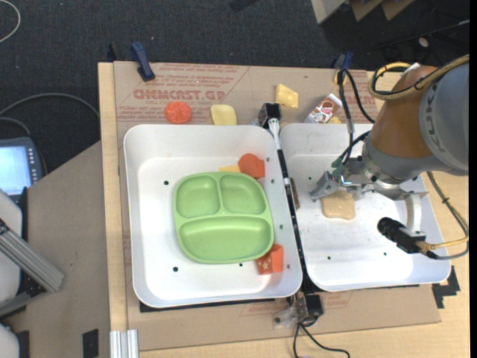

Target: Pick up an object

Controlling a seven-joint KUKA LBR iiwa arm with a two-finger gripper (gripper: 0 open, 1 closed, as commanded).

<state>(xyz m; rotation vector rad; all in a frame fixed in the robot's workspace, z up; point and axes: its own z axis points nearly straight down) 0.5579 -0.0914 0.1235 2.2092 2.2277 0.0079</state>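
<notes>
A tan, flat, bread-like piece (340, 209) lies in the right bin (358, 271), near its middle left. My gripper (337, 186) hangs right over the piece's upper edge, and the grey arm with its orange band (402, 129) reaches in from the right. Whether the gripper touches the piece cannot be told. In the left bin (149, 200) a green divided plate (222, 217) lies flat. An orange round piece (252, 165) rests at the plate's upper right, and an orange block (271, 259) sits at its lower right.
On the cardboard behind the bins lie a red disc (177, 112), a pale yellow piece (223, 114), a yellow wedge (287, 95) and a small red-and-white packet (323, 112). A blue clamp (141, 60) grips the board's far edge. The bins' shared rim (287, 192) runs just left of the gripper.
</notes>
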